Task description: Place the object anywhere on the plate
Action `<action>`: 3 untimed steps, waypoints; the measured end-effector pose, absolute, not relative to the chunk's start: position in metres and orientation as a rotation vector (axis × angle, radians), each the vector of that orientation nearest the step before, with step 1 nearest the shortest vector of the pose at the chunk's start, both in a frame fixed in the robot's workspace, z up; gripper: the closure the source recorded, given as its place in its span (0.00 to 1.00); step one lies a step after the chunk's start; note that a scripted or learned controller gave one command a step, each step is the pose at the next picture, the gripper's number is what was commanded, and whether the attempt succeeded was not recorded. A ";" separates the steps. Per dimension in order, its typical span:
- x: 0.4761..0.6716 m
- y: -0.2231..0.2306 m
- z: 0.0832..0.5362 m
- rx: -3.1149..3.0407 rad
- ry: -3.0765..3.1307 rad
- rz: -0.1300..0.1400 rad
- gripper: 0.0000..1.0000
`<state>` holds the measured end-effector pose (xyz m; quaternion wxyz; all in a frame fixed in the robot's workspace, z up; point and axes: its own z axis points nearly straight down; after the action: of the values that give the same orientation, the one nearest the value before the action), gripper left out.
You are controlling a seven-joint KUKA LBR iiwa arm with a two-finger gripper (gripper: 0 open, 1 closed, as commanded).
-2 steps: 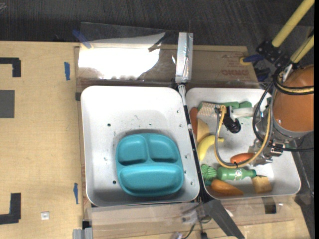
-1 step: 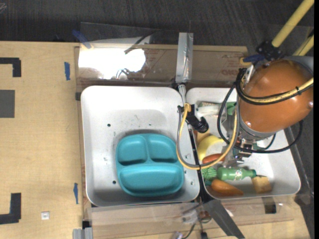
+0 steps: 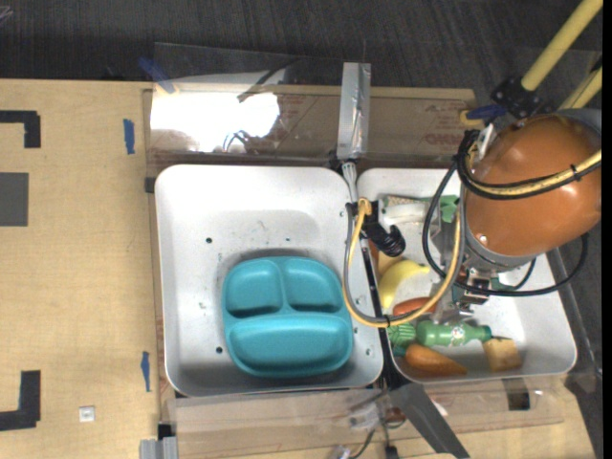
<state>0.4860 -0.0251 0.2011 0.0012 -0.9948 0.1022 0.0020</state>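
Note:
A teal plate (image 3: 287, 317) with three compartments lies in the left bin (image 3: 191, 218), toward its front. The right bin (image 3: 555, 323) holds a heap of toy food: a yellow piece (image 3: 402, 277), a red-orange piece (image 3: 413, 306), a green bottle-shaped piece (image 3: 442, 334), an orange carrot-like piece (image 3: 432, 359) and a tan piece (image 3: 501, 353). The arm's orange band (image 3: 531, 189) hangs over the right bin. My gripper (image 3: 466, 293) points down just above the green piece, its tips lost among cables and toys.
A yellow cable (image 3: 356, 275) loops along the divider between the bins. A clear panel with a taped grey post (image 3: 352, 113) stands behind the bins. A cardboard surface (image 3: 67, 256) lies to the left.

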 end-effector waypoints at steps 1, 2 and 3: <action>0.541 -0.094 0.178 -3.122 0.319 0.004 1.00; 0.493 -0.047 0.184 -3.123 0.308 0.007 1.00; 0.493 -0.047 0.193 -3.119 0.316 0.013 1.00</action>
<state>0.4927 -0.0471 0.1926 0.0031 -0.9949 0.1007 0.0043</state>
